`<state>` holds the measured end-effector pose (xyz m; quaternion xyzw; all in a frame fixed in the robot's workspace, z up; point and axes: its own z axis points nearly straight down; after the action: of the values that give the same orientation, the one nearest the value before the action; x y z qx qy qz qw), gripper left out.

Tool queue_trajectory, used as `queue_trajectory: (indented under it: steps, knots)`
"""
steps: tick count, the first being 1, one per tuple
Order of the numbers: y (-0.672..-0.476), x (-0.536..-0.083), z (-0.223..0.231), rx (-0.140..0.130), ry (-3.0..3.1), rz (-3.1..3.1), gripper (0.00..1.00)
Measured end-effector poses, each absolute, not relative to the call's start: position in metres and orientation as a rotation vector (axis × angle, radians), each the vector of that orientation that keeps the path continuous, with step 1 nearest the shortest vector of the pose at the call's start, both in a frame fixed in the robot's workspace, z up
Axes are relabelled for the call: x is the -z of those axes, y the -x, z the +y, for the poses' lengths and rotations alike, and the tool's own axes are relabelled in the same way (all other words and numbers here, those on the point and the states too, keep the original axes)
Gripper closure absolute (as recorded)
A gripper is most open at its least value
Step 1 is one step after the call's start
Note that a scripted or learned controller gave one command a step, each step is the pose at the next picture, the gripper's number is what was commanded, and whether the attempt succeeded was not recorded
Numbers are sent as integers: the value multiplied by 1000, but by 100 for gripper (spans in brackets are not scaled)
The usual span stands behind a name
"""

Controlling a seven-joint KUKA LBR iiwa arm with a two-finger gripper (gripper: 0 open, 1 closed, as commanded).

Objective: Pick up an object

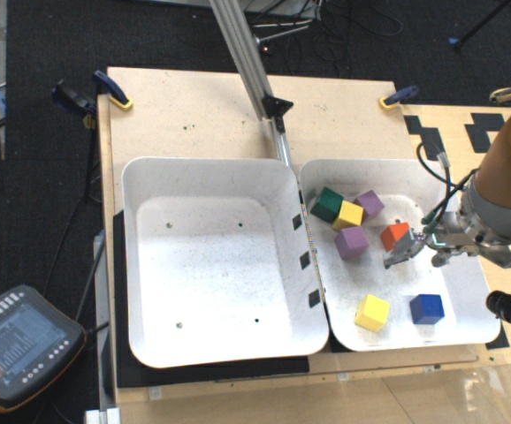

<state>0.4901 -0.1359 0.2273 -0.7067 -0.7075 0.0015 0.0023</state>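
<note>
Partly hidden orange block [394, 233] — jaws against it.

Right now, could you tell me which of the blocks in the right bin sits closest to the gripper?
The orange block, right beside the gripper. The blue block, the two yellow ones, the two purple ones and the green one all lie farther off.

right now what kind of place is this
Probably a robotics lab test bench: two shallow white plastic bins on a plywood board, small coloured cubes, and a grey handheld control pendant.
</note>
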Motion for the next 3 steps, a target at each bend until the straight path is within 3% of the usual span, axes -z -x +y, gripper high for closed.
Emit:
queue_trajectory:
  steps: [1, 3]
  knots:
    - [-491, -229, -136, 0, 2222, -2221, 0]
    - [-495, -112, -143, -5, 2219, -2216, 0]
